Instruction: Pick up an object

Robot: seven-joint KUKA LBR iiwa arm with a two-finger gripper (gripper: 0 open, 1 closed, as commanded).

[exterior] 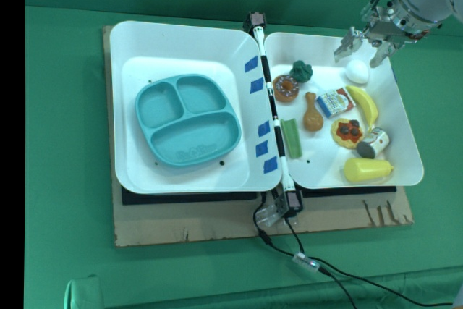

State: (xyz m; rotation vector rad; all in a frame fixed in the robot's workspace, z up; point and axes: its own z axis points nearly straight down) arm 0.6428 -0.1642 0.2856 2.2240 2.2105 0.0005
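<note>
My gripper (364, 49) hangs open over the far right corner of the right bin (405, 128), with nothing between its fingers. A white egg (357, 71) lies just below and slightly right of it. Further in the right bin are a banana (365, 105), a small milk carton (334, 102), a chicken drumstick (312, 113), a doughnut (286, 87), broccoli (302, 71), a green stick (291, 137), a small pizza (348, 132), a can (372, 143) and a yellow pear-shaped fruit (367, 170).
The left bin (126, 47) holds a teal divided plate (188, 119). A divider with blue tape marks (262, 105) runs between the bins. Cables (311, 264) trail off the front of the cardboard base (217, 228).
</note>
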